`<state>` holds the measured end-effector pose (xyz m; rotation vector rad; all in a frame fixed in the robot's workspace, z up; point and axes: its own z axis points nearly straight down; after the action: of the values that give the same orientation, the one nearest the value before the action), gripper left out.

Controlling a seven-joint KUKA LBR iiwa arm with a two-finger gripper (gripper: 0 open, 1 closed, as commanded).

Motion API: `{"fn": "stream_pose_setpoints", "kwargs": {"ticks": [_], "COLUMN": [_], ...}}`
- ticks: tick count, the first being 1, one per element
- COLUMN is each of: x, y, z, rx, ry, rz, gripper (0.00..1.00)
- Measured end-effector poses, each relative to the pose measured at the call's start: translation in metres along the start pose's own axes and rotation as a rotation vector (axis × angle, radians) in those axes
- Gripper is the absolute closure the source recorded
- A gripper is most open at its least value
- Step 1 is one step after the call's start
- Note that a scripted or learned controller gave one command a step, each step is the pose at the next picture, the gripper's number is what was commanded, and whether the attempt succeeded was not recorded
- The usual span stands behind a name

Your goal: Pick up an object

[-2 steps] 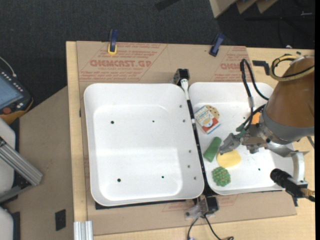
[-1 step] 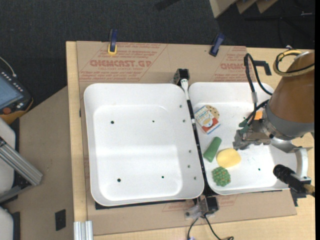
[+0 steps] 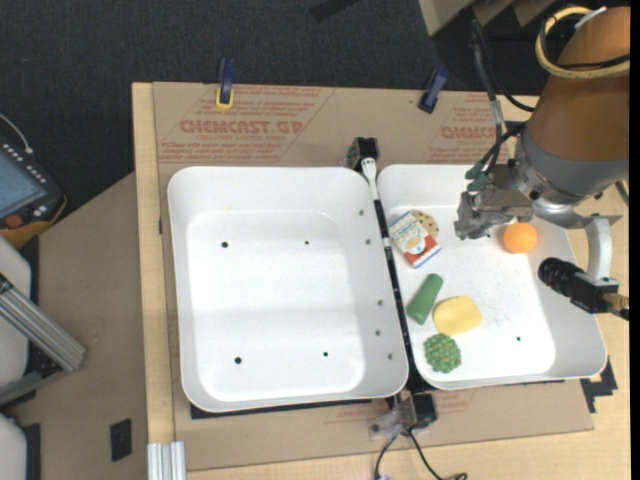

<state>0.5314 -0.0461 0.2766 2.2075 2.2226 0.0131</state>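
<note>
The right bin (image 3: pixel 560 353) holds several items. A small carton with a cookie picture (image 3: pixel 413 238) lies near its left wall. Below it lie a green cucumber-like piece (image 3: pixel 424 298), a yellow lump (image 3: pixel 457 315) and a knobbly green ball (image 3: pixel 441 352). An orange ball (image 3: pixel 519 238) rests further right. My gripper (image 3: pixel 478 220) hangs over the bin's upper middle, just left of the orange ball and right of the carton. Nothing shows between its fingers.
The left bin (image 3: pixel 200 298) sits beside the right one, both on a cardboard sheet (image 3: pixel 150 188) held by blue clamps (image 3: pixel 226 84). A black cylinder (image 3: pixel 570 282) juts in at the right bin's right side. The grey-and-orange arm (image 3: pixel 585 88) looms above the back right.
</note>
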Motion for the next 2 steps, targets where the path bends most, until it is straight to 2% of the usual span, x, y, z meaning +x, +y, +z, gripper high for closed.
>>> {"fn": "stream_pose_setpoints", "kwargs": {"ticks": [1,2], "x": [-0.051,-0.170], "y": [-0.048,-0.053], "z": [-0.059,-0.072], "rx": [0.005,0.007], "ry": [-0.003,-0.007], "rz": [0.013,0.017], "gripper": [1.00,1.00]}}
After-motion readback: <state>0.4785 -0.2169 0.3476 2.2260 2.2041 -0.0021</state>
